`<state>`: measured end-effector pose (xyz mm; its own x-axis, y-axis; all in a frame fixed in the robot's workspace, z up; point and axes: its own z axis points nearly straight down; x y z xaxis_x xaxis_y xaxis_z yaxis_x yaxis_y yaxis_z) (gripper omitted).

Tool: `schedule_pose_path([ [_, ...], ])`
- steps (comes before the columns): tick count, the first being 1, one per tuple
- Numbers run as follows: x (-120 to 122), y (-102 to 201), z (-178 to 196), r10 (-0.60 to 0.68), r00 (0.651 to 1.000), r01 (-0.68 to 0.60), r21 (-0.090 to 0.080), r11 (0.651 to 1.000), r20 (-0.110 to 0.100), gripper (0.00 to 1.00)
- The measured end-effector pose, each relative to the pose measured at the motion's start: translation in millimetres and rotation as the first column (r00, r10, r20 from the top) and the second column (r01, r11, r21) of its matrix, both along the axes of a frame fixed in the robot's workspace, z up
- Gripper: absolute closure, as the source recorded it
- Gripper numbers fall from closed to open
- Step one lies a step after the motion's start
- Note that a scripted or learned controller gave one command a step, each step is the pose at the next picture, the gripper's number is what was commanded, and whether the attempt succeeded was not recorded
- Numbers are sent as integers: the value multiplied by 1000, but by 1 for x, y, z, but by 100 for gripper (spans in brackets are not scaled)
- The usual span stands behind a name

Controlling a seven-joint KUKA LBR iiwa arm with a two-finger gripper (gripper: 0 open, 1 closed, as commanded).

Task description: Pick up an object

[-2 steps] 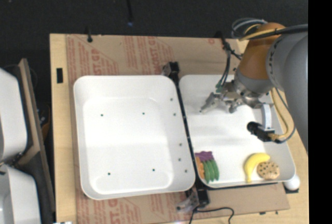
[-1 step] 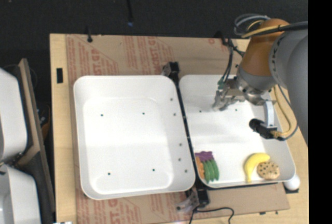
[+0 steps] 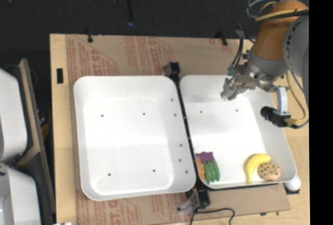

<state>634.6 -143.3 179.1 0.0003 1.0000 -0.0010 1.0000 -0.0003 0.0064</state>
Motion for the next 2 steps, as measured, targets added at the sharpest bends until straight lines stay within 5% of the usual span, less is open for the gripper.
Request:
schedule_pose_path([
  [2, -7, -5, 78, 0, 1000, 0, 1, 1000, -3, 100],
])
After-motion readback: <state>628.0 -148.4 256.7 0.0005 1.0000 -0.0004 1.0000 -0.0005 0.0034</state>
